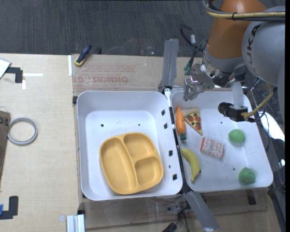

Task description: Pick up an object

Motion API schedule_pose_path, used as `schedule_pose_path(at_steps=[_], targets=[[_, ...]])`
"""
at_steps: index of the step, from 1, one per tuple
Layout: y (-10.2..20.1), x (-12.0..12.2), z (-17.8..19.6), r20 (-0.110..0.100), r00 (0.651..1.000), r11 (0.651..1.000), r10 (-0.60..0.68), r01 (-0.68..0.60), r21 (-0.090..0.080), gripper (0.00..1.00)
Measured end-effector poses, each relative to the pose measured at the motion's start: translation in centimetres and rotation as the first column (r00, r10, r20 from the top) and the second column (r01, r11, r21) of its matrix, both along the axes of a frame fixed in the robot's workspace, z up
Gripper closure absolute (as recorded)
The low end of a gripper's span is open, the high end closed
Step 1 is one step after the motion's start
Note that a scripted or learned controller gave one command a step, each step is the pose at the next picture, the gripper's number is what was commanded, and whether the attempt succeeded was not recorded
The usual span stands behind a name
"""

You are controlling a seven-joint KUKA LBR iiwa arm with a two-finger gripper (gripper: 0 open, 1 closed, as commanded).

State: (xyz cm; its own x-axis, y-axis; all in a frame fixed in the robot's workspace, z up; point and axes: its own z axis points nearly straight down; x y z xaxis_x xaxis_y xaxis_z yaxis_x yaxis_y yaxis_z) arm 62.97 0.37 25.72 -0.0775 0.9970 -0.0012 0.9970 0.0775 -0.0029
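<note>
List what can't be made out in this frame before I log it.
- Two-finger gripper, camera view: too small and dark to tell whether its fingers are open or shut.
- Grey arm with orange band: cut off by the top and right edges.
- Pink and white patterned packet in the right white bin: print too small to read.
- Blue-handled tool behind the left white bin: too small to identify.

Right bin (pixel 265 174) holds carrot (pixel 180 122), pizza slice (pixel 194 120), banana (pixel 192 163), wrapped packet (pixel 212 147), two green balls (pixel 236 136).
</note>
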Motion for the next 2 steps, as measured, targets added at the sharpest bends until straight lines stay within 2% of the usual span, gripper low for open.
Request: schedule_pose_path(at_steps=[1, 2], targets=[[-4.0, -0.8, 12.9, 0.002, 1.000, 1.000, -0.002, 0.002, -0.001, 1.00], [0.7, 2.9, 3.9, 0.000, 1.000, 1.000, -0.023, 0.023, 0.000, 1.00]])
